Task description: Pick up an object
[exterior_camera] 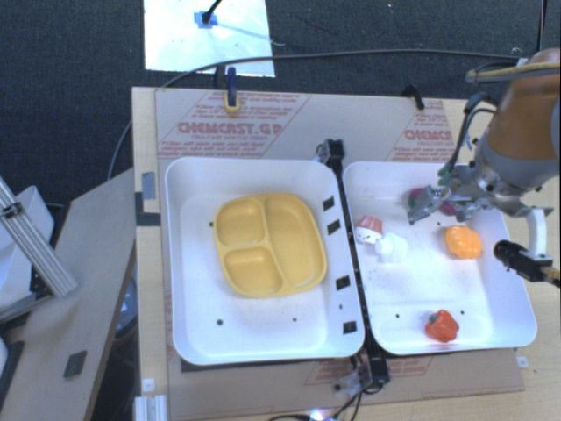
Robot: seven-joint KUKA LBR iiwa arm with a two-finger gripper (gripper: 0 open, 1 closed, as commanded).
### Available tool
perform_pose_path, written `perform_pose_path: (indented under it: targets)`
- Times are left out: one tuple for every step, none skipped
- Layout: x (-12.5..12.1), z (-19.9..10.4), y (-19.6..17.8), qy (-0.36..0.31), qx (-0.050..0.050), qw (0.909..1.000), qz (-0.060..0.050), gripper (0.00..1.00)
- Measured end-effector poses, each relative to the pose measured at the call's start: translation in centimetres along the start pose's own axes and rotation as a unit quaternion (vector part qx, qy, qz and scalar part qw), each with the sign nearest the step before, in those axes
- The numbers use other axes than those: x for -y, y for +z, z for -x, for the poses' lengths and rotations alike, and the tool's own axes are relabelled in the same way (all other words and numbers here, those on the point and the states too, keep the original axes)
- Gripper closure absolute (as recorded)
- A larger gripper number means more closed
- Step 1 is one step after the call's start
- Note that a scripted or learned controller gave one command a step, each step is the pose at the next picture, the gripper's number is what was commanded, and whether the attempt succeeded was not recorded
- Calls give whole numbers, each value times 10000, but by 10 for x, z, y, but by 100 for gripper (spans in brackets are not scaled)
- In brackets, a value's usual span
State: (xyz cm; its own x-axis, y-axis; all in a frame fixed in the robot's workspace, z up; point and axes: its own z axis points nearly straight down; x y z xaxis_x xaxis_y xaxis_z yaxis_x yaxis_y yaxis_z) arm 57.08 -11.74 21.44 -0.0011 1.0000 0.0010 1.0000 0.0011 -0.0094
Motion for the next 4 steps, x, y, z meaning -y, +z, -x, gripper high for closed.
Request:
perform_pose_path:
  targets:
    - [-2,0,-5,-11,7,10000,51,0]
    - [5,7,45,3,4,10000,38,0]
    - [11,-1,93,-3,-11,10000,41,0]
    - [9,-1,113,0,7,10000,63,0]
